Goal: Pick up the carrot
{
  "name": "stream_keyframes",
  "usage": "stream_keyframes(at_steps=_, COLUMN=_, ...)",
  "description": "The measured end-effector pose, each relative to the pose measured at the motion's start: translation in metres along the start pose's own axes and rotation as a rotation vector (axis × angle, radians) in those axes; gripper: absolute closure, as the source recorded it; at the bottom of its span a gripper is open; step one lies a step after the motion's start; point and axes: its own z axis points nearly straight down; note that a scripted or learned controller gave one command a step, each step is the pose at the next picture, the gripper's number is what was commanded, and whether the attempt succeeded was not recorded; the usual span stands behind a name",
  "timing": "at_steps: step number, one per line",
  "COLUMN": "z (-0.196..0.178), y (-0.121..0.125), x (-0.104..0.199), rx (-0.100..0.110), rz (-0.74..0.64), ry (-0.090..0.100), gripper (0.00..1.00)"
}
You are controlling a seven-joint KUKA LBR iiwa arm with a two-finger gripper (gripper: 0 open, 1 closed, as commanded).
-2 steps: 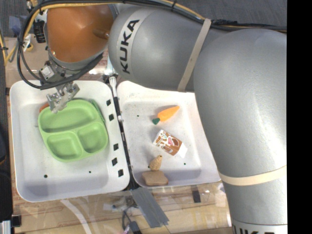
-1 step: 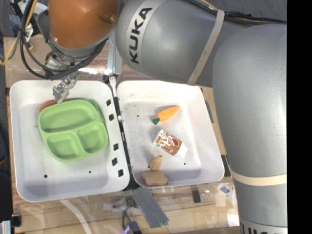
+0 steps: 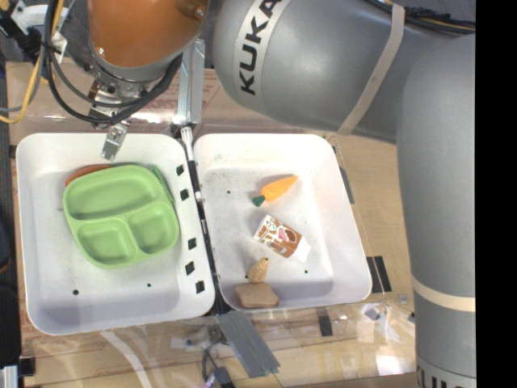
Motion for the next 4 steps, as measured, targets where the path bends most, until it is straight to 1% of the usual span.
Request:
stream_keyframes(at_steps=1, z=0.114, y=0.0, x=0.009, rx=-0.013, rz=-0.102, ry=-0.014, gripper=1.0)
stream_keyframes(at_steps=2, z=0.05, y=-0.005, x=0.009, rx=-0.002, rz=-0.251, ry=-0.001, gripper=1.0)
stream_keyframes(at_steps=3, z=0.031, y=0.035, x=-0.072, rx=-0.004, rz=-0.241, ry=-0.002, gripper=1.0)
stream_keyframes(at_steps=4, z=0.062, y=0.017, x=-0.028, rx=-0.006, rz=-0.255, ry=-0.006, gripper=1.0)
